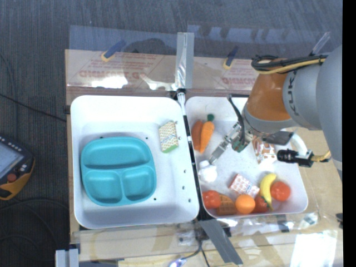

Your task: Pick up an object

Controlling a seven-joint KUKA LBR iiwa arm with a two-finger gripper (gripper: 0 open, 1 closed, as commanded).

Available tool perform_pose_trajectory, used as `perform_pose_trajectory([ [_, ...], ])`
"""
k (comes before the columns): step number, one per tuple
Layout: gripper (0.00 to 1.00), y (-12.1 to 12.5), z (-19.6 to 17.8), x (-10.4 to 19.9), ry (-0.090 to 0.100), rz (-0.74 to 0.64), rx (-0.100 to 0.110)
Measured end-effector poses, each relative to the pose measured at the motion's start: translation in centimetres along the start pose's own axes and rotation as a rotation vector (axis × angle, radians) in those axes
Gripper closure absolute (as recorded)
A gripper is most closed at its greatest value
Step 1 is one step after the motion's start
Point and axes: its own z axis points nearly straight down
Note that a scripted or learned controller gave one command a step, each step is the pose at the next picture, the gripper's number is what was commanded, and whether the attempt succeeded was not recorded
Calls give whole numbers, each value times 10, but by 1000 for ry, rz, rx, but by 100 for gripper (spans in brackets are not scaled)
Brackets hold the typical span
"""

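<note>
While fingers [225,144] hang over right bin [300,204] | grip unclear | carrot [206,134] beside, banana [267,187] near

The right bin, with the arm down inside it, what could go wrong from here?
1. The hand hangs between the carrot and a white ball, so it may nudge either instead of gripping.
2. The banana, orange and tomato are bunched in the right bin, so a grab could catch two or slip.

A robotics lab: bench [83,65] with taped plastic sheeting, teach pendant [11,168]
</note>
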Motion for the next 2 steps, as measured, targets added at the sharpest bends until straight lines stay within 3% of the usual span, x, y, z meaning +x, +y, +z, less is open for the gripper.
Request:
perform_pose_trajectory([
  [1,0,53,2,-49,13,51,11],
  [2,0,-15,1,-37,5,102,6],
])
